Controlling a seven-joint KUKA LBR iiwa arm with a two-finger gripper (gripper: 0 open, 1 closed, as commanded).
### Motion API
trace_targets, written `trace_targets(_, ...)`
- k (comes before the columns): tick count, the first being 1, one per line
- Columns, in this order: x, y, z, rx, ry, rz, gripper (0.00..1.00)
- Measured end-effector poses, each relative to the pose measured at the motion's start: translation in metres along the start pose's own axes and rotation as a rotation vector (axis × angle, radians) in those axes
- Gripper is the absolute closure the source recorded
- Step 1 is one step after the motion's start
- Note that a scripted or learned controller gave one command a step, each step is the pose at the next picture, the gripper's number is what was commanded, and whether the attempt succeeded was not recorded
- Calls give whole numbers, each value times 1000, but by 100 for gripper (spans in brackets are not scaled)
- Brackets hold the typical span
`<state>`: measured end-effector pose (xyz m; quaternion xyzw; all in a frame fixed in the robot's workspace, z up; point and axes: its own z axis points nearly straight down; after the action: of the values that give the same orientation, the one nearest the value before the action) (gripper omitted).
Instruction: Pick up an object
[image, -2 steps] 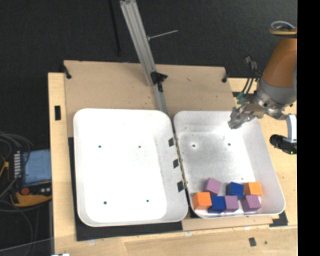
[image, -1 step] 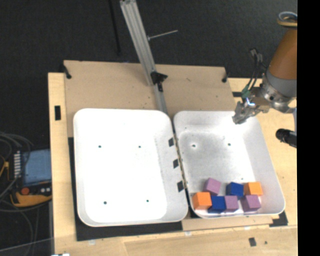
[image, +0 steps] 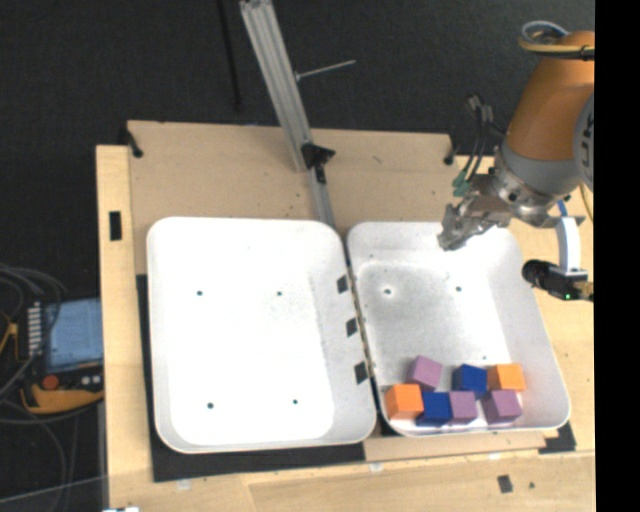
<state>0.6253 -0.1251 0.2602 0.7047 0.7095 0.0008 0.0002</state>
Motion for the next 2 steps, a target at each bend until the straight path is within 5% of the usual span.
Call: trace_targets(2,93,-17,0,2,1,-1,100)
